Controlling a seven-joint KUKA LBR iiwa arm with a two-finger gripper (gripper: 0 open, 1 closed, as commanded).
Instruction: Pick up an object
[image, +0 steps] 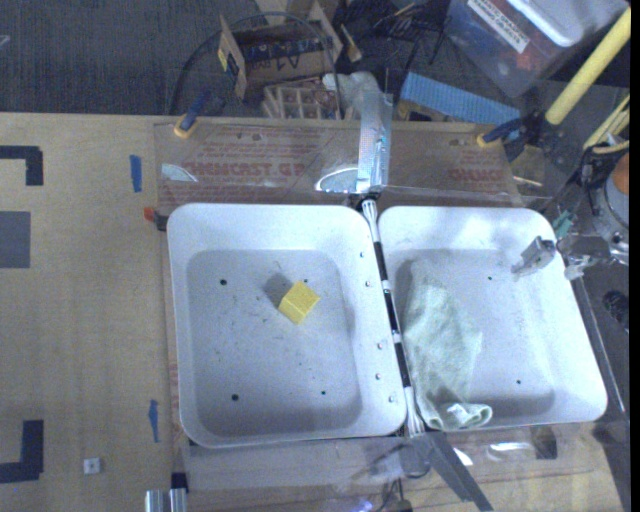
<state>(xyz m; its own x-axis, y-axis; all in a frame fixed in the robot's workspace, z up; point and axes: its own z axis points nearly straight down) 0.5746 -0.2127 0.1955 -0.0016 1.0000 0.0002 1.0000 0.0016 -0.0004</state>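
Beside the right bin's (395, 228) far right rim my pincer (533, 255) hangs, a small grey shape above the white wall; whether its tips stand apart or together I cannot tell, for it is too small and blurred at this slant; nothing shows between them that I could call held.

Two things offer themselves; a yellow block (299, 301) lies in the left bin (190, 235), well apart from the right bin's rim and near the middle of that floor; a pale crumpled cloth (440, 330) lies inside the right bin, against its left wall, its lower end bunched at the near corner. I judge the cloth the closer choice; to do it well I would come down over its raised folds, away from the wall, so the tips do not strike the rim; the block would need a longer reach and a square approach across its flat sides.

Most of my arm is cut off beyond the right bin's right edge; the cloth's pale colour blends with the bin, so its true outline is hard to make out.
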